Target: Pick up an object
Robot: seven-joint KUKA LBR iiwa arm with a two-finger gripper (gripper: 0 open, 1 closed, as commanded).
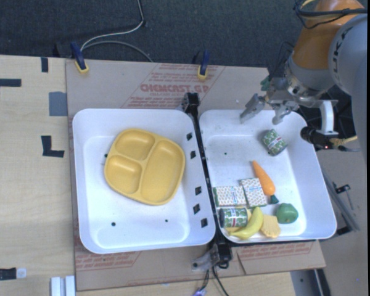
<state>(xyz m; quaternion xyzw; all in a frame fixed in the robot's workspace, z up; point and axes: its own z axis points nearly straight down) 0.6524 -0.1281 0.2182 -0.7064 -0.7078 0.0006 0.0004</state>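
Gripper [264, 110] spread wide, holding nothing, above the right bin's [225, 142] far edge. Nearest target: small can [273, 142], just beside it, looks tilted. Risk: it rolls off the fingers when they close, or gripper clips the wall.

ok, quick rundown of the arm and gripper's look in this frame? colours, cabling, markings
The arm is grey with smooth rounded housings, and a glossy orange band wraps it above the wrist. Thin dark cables loop over the top of that band. The wrist below is a cluttered grey-and-metal block. The gripper has two pale grey fingers. No readable markings show at this size.
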